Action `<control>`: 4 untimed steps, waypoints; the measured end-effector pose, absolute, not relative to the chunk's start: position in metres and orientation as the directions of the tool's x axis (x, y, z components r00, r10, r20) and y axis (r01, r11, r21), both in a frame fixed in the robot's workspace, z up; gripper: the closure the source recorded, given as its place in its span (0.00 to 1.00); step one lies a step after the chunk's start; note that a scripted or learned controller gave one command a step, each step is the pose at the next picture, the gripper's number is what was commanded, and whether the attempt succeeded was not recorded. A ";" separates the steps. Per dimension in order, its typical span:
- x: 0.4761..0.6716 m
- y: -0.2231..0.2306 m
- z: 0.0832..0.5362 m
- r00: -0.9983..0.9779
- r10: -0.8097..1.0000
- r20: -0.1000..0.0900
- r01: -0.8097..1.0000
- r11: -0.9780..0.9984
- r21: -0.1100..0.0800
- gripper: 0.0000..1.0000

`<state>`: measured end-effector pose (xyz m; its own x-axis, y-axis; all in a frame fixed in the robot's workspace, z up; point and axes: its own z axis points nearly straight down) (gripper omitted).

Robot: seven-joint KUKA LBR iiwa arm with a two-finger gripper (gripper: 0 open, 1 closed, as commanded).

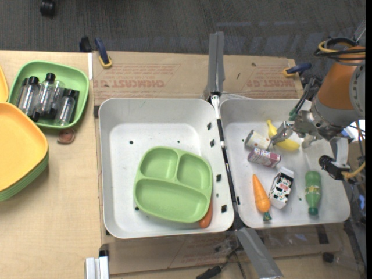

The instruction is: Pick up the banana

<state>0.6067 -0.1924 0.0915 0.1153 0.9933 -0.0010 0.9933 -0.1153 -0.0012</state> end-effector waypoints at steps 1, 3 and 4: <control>0.606 -0.194 0.100 0.118 0.993 -0.001 0.993 -0.118 -0.002 1.00; 0.492 -0.212 0.091 0.356 0.935 0.000 0.935 -0.356 -0.004 1.00; 0.504 -0.194 0.099 0.694 0.720 -0.002 0.720 -0.694 -0.002 1.00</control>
<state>0.5043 -0.1942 0.0986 0.6940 0.7199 -0.0017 0.7199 -0.6940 -0.0018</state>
